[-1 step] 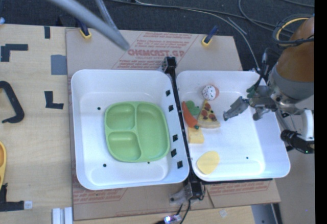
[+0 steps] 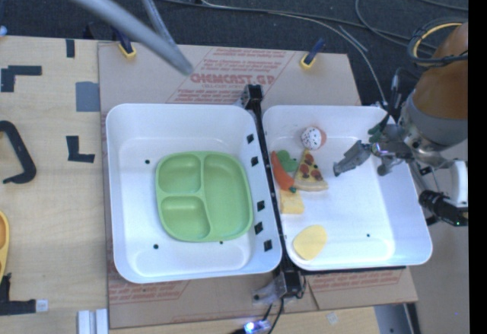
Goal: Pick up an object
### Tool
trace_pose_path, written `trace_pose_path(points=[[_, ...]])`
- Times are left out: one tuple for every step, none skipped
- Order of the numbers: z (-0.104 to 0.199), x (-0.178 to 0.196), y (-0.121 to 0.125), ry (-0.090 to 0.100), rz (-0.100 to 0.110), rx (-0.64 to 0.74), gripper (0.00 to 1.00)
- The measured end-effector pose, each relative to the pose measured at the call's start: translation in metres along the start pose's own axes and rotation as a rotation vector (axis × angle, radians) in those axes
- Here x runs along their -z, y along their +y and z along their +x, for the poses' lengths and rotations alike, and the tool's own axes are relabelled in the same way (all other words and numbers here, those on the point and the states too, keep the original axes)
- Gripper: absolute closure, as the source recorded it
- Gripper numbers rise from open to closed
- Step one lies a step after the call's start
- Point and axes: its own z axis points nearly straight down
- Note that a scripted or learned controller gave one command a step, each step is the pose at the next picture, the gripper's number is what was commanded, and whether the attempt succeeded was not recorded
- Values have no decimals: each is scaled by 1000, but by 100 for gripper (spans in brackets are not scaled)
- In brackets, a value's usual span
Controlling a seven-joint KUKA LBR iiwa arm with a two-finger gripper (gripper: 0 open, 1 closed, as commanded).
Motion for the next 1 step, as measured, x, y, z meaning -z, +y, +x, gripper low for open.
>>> trace_pose_path(points=[[-4,-45,-3,-1,4,-2,0]])
